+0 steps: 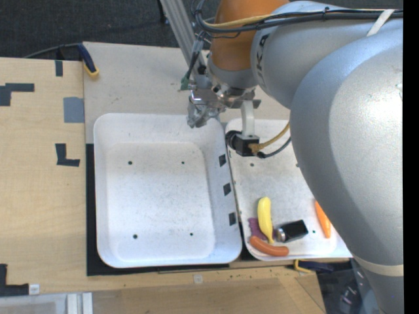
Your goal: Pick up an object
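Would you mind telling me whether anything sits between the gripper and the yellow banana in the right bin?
Nothing visible does. The gripper hangs over the far rim of the left bin; the yellow banana lies near the right bin's front, with bare floor between.

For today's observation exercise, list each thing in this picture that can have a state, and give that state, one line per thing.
gripper: over the far rim of the left bin, nothing seen in it
left bin: lying flat
right bin: holding several items at its near end
yellow banana: lying flat
red sausage: lying by the near rim
black block: lying flat

Fixed camera above bench (39, 175), slanted down, both bins (108, 254) near
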Robot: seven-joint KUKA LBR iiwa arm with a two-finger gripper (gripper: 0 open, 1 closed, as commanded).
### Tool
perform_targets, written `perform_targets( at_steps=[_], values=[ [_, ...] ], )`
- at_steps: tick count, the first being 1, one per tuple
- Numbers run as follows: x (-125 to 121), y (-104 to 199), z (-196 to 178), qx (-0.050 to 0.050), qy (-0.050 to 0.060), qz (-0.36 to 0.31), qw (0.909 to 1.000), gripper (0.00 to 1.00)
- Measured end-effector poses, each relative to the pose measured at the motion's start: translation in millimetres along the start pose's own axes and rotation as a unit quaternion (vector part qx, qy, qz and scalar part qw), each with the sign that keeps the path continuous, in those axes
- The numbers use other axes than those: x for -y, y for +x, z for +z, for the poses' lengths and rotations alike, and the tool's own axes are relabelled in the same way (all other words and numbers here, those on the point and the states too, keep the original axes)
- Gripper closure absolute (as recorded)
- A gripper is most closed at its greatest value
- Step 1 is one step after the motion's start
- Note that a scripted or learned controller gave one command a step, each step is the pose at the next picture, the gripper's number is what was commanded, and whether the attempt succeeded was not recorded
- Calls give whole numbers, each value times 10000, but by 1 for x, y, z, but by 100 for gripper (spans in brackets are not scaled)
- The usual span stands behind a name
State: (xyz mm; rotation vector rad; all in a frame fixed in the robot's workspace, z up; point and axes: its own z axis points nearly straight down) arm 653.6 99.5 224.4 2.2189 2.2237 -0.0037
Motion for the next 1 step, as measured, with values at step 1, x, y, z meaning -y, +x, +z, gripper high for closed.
perform_targets(
  at_steps=[1],
  values=[
    [0, 0, 0, -1, 1, 0, 10000, 0]
  ],
)
